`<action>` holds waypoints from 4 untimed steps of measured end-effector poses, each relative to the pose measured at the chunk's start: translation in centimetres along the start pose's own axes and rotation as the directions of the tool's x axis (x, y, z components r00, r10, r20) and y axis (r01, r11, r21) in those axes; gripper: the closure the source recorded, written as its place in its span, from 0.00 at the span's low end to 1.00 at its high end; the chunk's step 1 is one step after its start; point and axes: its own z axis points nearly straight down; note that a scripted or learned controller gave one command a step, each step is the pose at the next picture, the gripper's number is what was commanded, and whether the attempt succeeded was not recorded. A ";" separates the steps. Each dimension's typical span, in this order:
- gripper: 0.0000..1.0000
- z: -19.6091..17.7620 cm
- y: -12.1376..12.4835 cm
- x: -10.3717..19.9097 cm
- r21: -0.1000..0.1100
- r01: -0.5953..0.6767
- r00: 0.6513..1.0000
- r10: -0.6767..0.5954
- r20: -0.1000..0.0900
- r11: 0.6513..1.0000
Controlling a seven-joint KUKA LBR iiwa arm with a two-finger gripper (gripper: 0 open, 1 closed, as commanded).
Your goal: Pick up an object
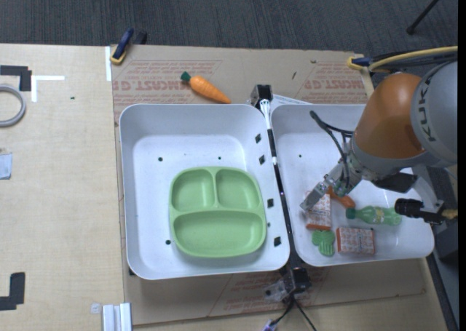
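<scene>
My gripper (317, 197) is low in the right bin (306, 140), near its front left part. It sits just over a whitish packet (320, 213) and next to a small orange piece (341, 198). Close by lie a green bottle (375, 214) on its side, a red and white packet (355, 240) and a small green item (325, 243). The arm's orange band (389, 115) and wrist hide part of the bin behind the gripper.
The left bin (145, 140) holds a green divided plate (217, 211). A toy carrot (206, 87) lies on the cardboard behind the bins. A blue clip (122, 45) sits at the cardboard's far left corner. Cables run along the right side.
</scene>
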 end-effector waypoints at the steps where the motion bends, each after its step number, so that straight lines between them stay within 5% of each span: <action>1: 1.00 -1.0 0.1 -0.1 -0.003 -0.003 1.000 0.003 0.003 1.000; 2: 0.00 -1.0 0.1 -0.1 -0.002 -0.003 1.000 0.003 0.003 1.000; 3: 1.00 -2.0 0.1 -0.2 -0.005 -0.005 1.000 0.005 0.006 1.000; 4: 1.00 -10.0 8.2 3.2 -0.001 -0.369 0.929 0.369 0.002 0.929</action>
